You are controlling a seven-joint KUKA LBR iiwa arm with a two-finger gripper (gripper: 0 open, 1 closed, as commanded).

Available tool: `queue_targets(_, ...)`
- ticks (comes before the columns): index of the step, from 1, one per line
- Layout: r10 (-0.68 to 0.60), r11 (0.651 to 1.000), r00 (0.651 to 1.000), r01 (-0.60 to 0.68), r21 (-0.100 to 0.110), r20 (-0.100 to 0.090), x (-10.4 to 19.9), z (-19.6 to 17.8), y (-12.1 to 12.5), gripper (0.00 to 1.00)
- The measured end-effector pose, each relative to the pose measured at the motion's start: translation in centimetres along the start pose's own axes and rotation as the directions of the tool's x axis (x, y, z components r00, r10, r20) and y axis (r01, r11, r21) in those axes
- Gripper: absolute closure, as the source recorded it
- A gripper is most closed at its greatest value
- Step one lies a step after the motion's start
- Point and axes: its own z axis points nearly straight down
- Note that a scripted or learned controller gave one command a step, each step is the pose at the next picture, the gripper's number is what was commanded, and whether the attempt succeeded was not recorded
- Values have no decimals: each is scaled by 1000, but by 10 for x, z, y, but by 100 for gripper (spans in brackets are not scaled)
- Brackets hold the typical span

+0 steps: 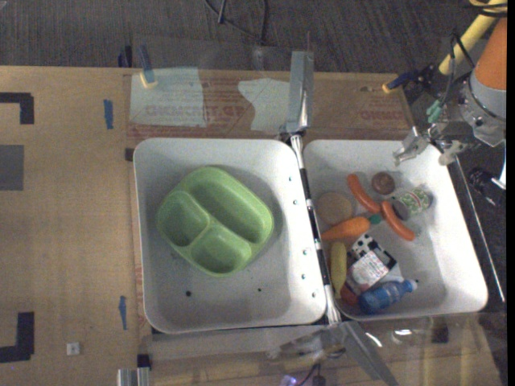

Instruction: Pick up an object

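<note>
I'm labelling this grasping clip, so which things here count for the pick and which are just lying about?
For the pick:
gripper, above the right bin
carrot
two sausages
blue bottle
banana
small can

Lying about:
green divided plate in the left bin
blue tape

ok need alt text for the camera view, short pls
Seen from above, a gripper hovers over the far edge of the right bin, which holds a carrot, a blue bottle and other small items. The left bin holds a green divided plate.
</note>
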Motion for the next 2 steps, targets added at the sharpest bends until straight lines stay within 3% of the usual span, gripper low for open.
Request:
queue_targets(1,-160,987,987,160,-24,11,1,128,-30,0)
queue_targets(2,-227,973,974,227,-32,12,-20,154,3,0)
